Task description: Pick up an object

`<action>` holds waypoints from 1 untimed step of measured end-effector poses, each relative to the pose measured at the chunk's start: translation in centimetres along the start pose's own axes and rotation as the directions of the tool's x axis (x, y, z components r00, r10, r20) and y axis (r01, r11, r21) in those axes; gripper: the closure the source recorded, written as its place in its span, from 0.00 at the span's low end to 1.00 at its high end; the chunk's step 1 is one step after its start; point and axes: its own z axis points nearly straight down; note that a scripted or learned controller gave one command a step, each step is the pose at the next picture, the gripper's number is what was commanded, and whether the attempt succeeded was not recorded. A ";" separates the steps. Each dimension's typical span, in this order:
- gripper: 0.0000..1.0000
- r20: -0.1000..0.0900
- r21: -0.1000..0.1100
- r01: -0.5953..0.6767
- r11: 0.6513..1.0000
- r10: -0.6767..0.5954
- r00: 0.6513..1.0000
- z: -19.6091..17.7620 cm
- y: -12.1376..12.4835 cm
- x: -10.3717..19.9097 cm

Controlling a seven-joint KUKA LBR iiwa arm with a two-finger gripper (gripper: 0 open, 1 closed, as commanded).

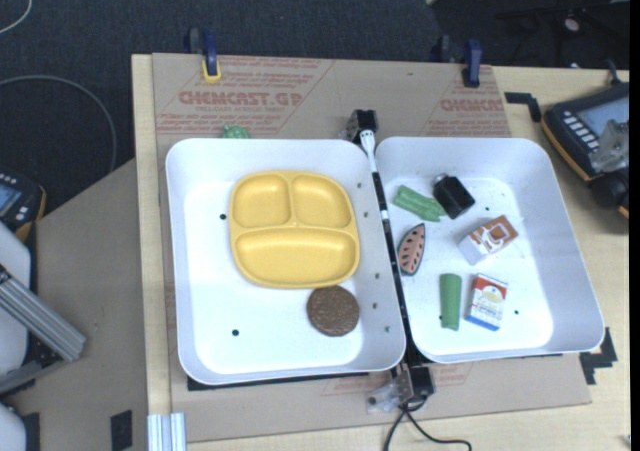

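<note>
The gripper's state cannot be told. Small items, a watermelon slice [411, 249] and a black block [453, 195], lie apart in the right bin [575, 269], leaving grasping room.

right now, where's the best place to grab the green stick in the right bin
Take the green stick across its middle from straight above. It lies flat, long axis running near to far, with bare floor on its left; the small carton sits close on its right, so that side is tighter.
</note>
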 end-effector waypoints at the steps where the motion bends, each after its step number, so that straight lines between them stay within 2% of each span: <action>1: 1.00 0.008 -0.019 -0.002 1.000 0.002 1.000 -11.7 -6.1 -0.2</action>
